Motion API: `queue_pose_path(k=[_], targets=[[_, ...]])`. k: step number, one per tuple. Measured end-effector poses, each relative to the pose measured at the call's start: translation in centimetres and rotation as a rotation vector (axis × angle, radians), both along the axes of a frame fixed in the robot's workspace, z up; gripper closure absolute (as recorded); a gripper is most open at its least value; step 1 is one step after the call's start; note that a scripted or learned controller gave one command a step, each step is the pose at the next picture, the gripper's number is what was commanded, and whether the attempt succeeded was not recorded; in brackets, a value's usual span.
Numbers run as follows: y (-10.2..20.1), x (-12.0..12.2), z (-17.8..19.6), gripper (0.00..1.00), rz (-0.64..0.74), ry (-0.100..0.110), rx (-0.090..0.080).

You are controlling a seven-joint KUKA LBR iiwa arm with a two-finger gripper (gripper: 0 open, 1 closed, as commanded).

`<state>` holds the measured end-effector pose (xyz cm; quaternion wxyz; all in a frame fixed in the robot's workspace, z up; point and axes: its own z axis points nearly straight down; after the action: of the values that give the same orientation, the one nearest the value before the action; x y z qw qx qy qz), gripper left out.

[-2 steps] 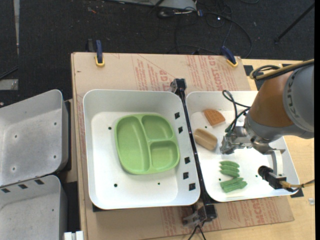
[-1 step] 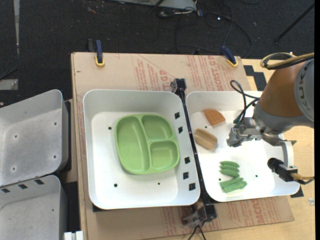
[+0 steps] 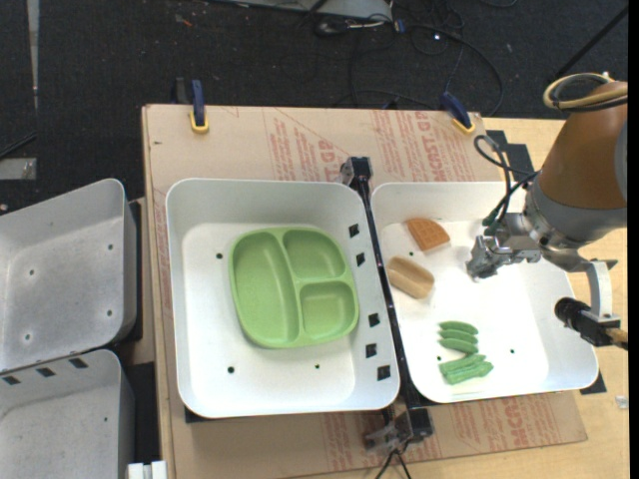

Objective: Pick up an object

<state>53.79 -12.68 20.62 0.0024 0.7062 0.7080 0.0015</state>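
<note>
the two-finger metal gripper [image 3: 483,264], finger state indeterminate, hovers in the right white bin [image 3: 559,352]; approach step, next descend onto the tan bread roll [image 3: 410,276].

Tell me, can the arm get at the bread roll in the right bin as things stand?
Probably yes. The gripper hangs over the right bin, just right of the bread roll, with bare bin floor between them. The toast slice lies apart behind the roll, and the green beans lie nearer the front, so nothing blocks the way.
</note>
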Motion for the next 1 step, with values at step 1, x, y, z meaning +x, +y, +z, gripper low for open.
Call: queue_pose_path(k=[1], targets=[[-0.01, 0.11, 2.8, 1.0, 0.0, 0.002, 0.0]])
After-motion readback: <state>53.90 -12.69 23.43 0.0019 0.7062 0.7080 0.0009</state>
